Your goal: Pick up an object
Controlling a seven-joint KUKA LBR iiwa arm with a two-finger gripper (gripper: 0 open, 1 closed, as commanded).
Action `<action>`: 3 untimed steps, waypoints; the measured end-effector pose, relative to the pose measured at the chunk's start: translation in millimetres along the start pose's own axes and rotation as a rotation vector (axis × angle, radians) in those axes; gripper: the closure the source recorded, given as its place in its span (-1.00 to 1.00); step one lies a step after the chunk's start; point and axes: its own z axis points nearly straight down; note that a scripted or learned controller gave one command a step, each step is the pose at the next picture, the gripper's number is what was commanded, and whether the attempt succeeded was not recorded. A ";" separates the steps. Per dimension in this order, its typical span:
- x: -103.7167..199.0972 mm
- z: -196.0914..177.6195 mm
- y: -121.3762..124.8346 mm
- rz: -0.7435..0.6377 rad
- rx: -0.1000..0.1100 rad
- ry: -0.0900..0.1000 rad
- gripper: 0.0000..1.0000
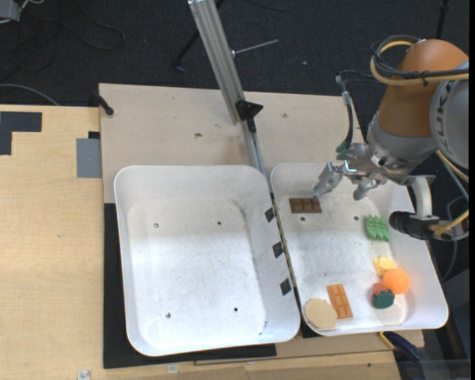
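My gripper [347, 185] hangs over the far end of the right bin [344, 248], its two fingers spread apart with nothing between them. A brown chocolate-bar piece [305, 206] lies just left of and below the fingertips. A green block [376, 227] sits to the gripper's right. Near the bin's front lie a yellow piece [384, 264], an orange ball [396, 281], a red and green toy [382, 297], an orange waffle bar [339, 301] and a tan round disc [321, 314].
The left bin [194, 256] lies beside the right one, parted by a rim with black clips [277, 248]. A slanted aluminium rail [226, 74] rises behind the bins. The wooden bench [32, 212] stretches to the left.
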 end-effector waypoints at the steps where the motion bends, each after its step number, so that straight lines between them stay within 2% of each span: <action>1: -0.3 -3.0 1.0 0.000 -0.005 -0.001 -1.00; 3: 2.4 85.7 1.0 0.002 0.000 0.000 -1.00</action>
